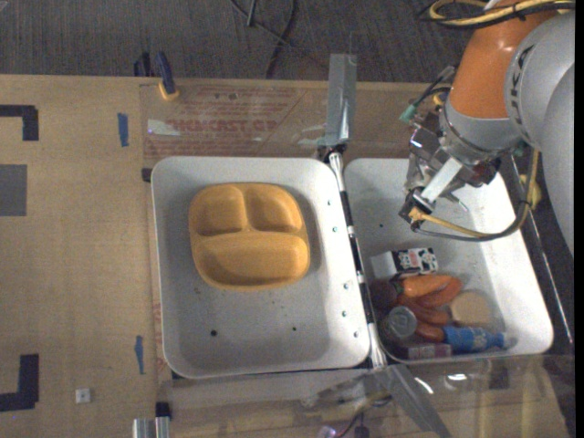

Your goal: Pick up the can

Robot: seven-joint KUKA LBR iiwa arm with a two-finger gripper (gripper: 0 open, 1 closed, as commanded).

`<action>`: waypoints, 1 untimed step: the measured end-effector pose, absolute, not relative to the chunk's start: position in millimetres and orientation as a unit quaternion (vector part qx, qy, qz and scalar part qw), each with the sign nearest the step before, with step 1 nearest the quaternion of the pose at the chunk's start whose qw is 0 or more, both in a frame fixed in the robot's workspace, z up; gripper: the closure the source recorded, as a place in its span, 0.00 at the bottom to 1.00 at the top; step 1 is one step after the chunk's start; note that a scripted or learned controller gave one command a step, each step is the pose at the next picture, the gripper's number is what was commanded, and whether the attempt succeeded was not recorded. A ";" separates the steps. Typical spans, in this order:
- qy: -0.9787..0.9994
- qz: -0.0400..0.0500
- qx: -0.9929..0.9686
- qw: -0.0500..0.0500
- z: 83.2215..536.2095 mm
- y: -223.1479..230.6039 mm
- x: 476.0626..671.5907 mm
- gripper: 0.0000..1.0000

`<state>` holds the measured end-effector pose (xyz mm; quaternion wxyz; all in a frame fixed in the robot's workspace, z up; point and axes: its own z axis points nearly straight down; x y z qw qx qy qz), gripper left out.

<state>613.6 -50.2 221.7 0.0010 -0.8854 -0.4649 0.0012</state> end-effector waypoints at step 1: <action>-0.356 0.002 -0.934 0.002 195.2 -22.7 557.8 1.00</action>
